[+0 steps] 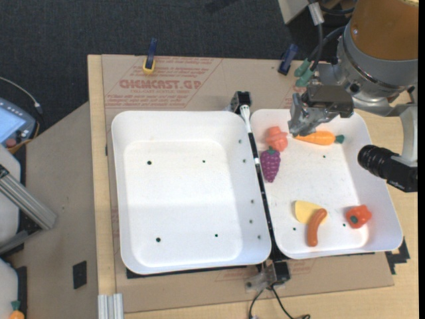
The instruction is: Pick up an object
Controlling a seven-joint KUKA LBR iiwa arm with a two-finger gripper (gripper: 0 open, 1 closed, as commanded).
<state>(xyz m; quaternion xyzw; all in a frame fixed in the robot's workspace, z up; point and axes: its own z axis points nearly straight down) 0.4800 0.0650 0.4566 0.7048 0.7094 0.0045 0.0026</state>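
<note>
Arm [382,38] comes in from the right, gripper [304,123] low over the far part of the right bin [332,244]. Finger state: cannot tell, the tips blur together at the carrot's left end.

Carrot [317,137] lies flat in the right bin near its far edge, long axis running roughly left-right, green stem end toward the right, orange tip toward the left just beside or under the gripper. Whether it sits between the fingers cannot be told.

Other items in the right bin: orange-pink toy [277,138] just left of the gripper, near the divider side; purple grapes [270,164] just below it, long axis near vertical in view, close to the bins' shared edge. Nearer the front: yellow wedge [303,211] touching a sausage [315,226], which is angled, upper end to the right. Red tomato-like piece [358,216] sits to the right of those, apart from them.

Left bin [126,178] sits beside the right one, edges touching. Both rest on a brown board [159,78] with red print.
</note>
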